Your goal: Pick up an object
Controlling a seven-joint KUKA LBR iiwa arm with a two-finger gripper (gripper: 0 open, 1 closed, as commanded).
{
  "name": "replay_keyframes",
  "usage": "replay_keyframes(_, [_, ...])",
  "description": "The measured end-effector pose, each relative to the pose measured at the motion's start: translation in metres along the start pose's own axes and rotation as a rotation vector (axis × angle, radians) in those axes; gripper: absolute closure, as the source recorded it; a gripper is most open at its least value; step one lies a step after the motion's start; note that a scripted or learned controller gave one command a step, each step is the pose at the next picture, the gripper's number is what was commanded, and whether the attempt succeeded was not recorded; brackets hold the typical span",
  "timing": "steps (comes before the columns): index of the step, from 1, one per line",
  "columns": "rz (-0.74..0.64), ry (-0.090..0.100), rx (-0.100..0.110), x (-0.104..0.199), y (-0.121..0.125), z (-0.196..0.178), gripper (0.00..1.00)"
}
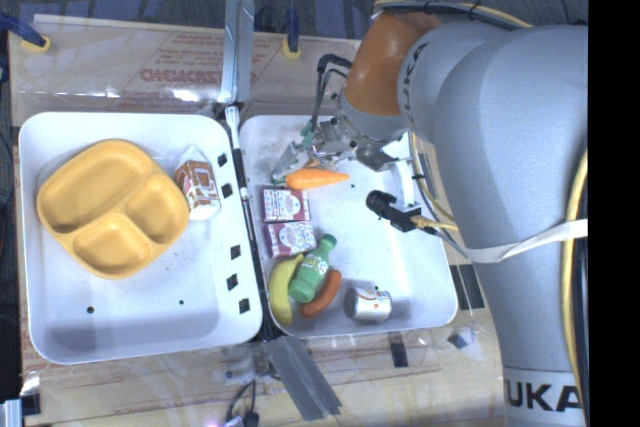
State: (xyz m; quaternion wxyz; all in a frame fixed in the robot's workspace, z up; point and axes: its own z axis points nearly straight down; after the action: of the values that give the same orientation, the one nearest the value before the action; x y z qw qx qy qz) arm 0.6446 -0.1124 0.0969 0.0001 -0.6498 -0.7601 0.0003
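Arm: the big grey KUKA arm with the orange band [385, 65] comes in from the right and hangs over the top part of the right bin [430, 310].
Gripper: the metal two-finger gripper [318, 147] sits low at the bin's upper left, just above the orange plastic carrot [317, 179]. Honestly can't tell how far apart its fingers are, and nothing visibly sits between them.
Carrot: lies flat, pointing right, just under the gripper, maybe touching, hard to say.
Rest of right bin: two small red-and-white cartons [286, 204] stacked one below the other; below them a yellow banana [281, 287], a green bottle [312, 271] and a reddish sausage [322, 296] bunched together; a shiny silver can [369, 305] on its side near the bottom edge.
Left bin: a yellow divided plastic tray [110, 205] plus a small brown-and-white carton [198, 185] just beside it, against the right wall of the left bin [120, 335].
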Motion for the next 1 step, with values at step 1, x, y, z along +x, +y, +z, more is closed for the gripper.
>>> replay_keyframes(1, [-0.003,-0.001,-0.004,-0.0001,0.0016,-0.0111,1.0])
